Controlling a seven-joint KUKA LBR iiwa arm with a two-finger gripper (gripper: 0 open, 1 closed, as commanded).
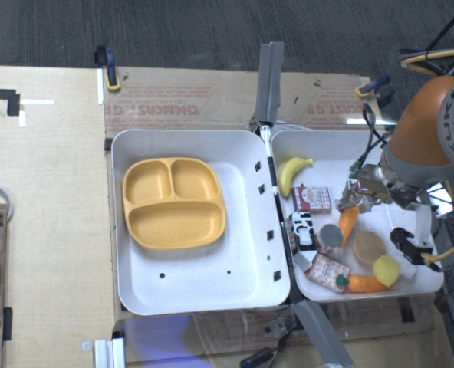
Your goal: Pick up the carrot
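A: Where does the camera sit?

B: There is one camera, fixed above the bench (43, 205). It looks down at a slant, far enough back to take in both white bins whole.

A: How do they fall in the frame?

B: The left bin (135, 282) lies at the middle and the right bin (434, 278) reaches the right edge. Dark floor (173, 14) runs across the top. The arm (430, 125) enters from the right.
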